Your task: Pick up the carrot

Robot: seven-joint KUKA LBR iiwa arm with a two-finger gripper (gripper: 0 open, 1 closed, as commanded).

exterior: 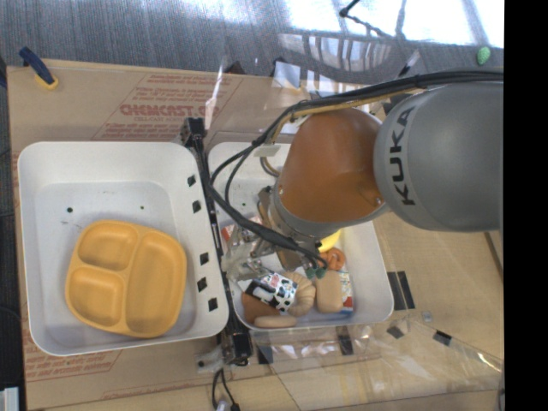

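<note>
— Where's your arm right now?

— Over the right bin. Your grey arm with its orange band comes in from the right and covers most of that bin. The pincer hangs under the wrist, near the bin's left wall, low among the toys.

— Is the pincer spread or pressed together?

— You can't tell from this view — cables and the wrist crowd it.

— And the carrot?

— You have an orange piece poking out just below the orange band, toward the right side of the bin. It may be the carrot, but most of it is hidden, so that's unsure. It lies apart from the pincer.

— What else is in that bin?

— A black-and-white cow toy near the front wall, a tan bread-like piece just to its right, and another tan piece at the front edge.

— The left bin?

— The left bin holds a yellow tray with three sections, lying flat toward the front. Both bins sit side by side on your desk.
</note>
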